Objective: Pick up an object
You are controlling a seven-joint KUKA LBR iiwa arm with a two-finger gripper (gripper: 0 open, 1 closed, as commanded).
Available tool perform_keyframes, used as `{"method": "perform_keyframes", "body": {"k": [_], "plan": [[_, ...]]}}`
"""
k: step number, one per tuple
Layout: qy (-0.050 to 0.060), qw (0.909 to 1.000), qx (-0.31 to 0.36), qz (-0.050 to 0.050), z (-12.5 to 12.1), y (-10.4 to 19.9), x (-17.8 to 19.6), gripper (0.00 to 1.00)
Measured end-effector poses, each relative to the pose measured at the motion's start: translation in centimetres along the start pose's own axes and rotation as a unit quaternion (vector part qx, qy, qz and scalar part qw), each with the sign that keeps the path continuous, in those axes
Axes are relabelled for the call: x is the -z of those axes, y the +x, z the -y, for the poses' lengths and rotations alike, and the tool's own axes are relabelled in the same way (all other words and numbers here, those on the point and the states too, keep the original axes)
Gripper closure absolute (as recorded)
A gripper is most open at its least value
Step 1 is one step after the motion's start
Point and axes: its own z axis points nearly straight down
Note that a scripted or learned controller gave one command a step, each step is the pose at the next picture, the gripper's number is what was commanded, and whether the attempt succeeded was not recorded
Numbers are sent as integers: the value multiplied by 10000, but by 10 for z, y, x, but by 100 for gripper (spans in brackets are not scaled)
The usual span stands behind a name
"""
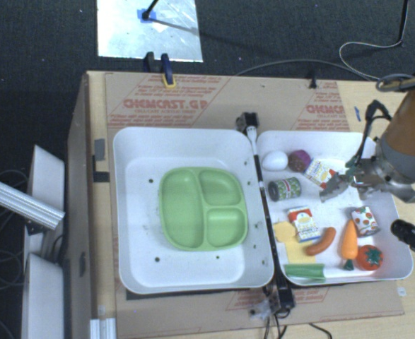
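Observation:
My gripper (pixel 331 187) hangs open over the middle of the right bin (pixel 402 268), with nothing between its fingers. It reaches in from the right, just right of a small dark can (pixel 285 188) and below a small white and red box (pixel 317 169). Around it lie a white egg (pixel 274 160), a purple piece (pixel 300 161), a red carton (pixel 304 223), a sausage (pixel 320 241), a carrot (pixel 349 239), a tomato (pixel 368 257) and a strawberry-print box (pixel 364 220).
The left bin (pixel 133 189) holds a green divided plate (pixel 202 208). A yellow piece (pixel 284 232) and a green stick (pixel 305 270) lie near the right bin's front left corner. The grey and orange arm (pixel 408 136) covers the bin's right edge.

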Motion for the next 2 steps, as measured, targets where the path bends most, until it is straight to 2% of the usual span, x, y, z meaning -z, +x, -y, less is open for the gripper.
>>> {"method": "perform_keyframes", "body": {"k": [1,2], "plan": [[0,10000,-10,5,-53,-41,-118,0],[-7,10000,8,-3,-106,7,-117,0]]}}
